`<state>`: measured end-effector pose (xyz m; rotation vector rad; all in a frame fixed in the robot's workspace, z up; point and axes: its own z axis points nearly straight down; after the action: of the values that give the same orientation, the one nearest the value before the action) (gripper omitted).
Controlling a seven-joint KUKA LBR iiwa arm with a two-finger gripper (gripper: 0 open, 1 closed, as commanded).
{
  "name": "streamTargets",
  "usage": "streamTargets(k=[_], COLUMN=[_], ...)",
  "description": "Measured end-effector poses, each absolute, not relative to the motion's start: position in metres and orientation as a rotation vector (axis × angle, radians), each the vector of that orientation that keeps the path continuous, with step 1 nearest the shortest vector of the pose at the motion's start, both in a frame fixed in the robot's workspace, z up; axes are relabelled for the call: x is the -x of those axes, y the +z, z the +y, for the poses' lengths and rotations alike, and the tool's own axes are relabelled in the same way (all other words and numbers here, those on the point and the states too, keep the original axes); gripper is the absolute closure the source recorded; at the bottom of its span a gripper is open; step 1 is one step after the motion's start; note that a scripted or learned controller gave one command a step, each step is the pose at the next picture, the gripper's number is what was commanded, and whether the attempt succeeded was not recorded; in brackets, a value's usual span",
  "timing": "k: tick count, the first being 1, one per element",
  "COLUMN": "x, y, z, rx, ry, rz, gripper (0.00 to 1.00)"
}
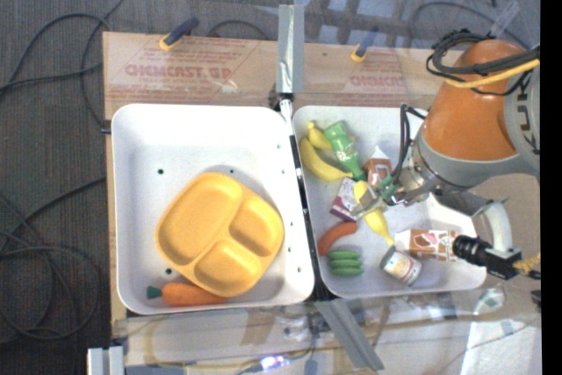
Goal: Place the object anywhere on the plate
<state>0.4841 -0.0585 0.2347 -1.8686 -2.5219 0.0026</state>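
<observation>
— Looking down from the overhead camera, what's on the bench?

— Two shallow white bins side by side. The left bin [132, 136] holds a yellow divided plate [221, 231], lying at an angle with its compartments up. An orange toy carrot [187, 295] lies just beside the plate's lower edge, against the bin's front wall.

— And the right bin [457, 278]?

— Crowded with toy food. A yellow banana [318, 161] curves along its left side, with a green bottle [342, 145] touching it. Lower down there's an orange-red sausage-shaped piece [337, 234], then a green pea pod [345, 262] just below it. A small tin can [400, 266] lies on its side near the front wall, and a little carton [428, 242] lies next to it.

— Where's the arm?

— Reaching in from the right, its orange band [474, 110] over the right bin's far corner. The gripper [384, 191] sits low in the middle of the clutter, right among a small maroon-and-white packet [345, 205], a second yellow piece [378, 222] and a small red-and-white box [378, 166].

— Has it got hold of anything?

— I can't tell. The tip is buried among those items, so neither its opening nor any grasp can be made out. Everything in that bin is well apart from the plate, across the divider between the bins.
</observation>
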Motion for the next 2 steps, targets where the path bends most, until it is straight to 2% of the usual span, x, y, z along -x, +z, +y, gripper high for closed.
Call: streamTargets(k=[1,2], x=[-0.559,-0.53], y=[0.182,0.182], z=[0.017,0.091], rx=[1.802,1.718], ry=[0.004,0.005], rz=[-2.571,-2.627], gripper=[1.0,1.0])
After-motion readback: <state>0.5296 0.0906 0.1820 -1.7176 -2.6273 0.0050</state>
